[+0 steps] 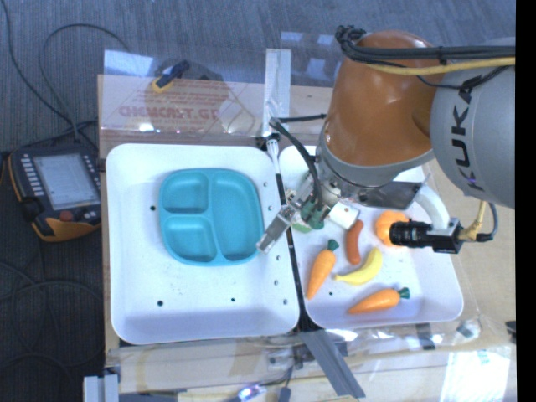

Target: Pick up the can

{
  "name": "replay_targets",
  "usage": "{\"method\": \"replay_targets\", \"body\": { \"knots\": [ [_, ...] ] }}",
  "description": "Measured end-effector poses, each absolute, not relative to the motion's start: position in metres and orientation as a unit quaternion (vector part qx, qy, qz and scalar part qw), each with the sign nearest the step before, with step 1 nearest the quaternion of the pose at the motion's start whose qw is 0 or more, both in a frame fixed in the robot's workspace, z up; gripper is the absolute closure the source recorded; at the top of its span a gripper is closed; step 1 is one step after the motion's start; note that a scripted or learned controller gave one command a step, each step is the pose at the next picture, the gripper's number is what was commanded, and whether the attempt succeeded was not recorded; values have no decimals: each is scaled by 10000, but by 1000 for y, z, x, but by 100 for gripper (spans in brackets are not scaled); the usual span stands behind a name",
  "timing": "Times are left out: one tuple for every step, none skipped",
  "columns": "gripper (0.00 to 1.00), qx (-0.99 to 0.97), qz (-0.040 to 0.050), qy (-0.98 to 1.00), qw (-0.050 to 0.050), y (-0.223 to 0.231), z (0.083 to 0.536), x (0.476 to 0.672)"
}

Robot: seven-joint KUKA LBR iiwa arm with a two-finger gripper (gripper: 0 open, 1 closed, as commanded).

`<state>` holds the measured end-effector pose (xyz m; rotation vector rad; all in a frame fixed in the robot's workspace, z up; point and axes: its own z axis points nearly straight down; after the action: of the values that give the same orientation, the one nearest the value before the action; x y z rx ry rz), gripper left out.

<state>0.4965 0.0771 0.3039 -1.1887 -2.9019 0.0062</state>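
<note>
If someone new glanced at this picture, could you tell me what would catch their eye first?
Probably the big orange and grey arm reaching in from the right over the right bin. Next, the blue divided plate in the middle of the left bin. Then the bright toy food in the right bin: two carrots, a banana and an orange.

Heads up: the arm (394, 99) covers the back of the right bin (435, 304), so you can't see what lies under it. The gripper (311, 212) is mostly tucked under the wrist, too small and cluttered to read. The orange ball (387, 226) is partly hidden by a black fitting (423, 234). You can't pick out a can for sure. The arm's grey link is cut off by the right edge.
</note>
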Motion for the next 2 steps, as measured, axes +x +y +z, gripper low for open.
{"method": "replay_targets", "body": {
  "knots": [
    [0, -4867, 20, -8736, 4, 92, 344, 486],
    [100, -4850, 47, -8745, 18, 94, 351, 489]
  ]
}}
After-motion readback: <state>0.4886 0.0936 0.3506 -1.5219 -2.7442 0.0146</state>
